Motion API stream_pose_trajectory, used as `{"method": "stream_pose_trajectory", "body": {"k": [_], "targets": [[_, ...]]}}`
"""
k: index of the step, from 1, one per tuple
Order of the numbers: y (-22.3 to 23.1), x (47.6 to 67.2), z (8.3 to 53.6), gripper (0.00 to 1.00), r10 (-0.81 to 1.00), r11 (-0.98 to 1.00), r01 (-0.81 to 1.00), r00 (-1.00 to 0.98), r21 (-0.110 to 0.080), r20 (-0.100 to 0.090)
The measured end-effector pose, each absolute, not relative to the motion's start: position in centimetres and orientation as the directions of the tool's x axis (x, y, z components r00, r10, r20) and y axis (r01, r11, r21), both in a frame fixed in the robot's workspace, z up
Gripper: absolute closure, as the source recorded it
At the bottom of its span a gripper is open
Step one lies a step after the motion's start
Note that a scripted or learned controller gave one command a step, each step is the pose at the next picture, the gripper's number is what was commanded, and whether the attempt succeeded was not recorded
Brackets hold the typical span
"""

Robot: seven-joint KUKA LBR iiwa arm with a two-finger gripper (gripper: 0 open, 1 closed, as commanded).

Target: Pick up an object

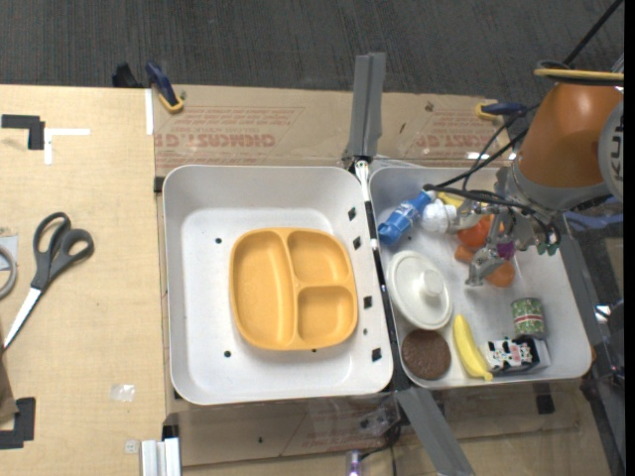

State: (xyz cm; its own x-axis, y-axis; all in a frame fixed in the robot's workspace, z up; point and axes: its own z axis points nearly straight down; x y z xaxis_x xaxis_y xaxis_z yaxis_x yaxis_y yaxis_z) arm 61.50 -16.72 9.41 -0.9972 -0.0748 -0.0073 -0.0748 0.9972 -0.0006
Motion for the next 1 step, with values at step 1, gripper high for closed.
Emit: {"method": "stream_pose_trajectory", "body": {"k": [1], "targets": [[-16.68, 61.66, 10.46, 1.00, -0.076, 0.997, -0.076, -0.997, -0.002, -0.012]]}}
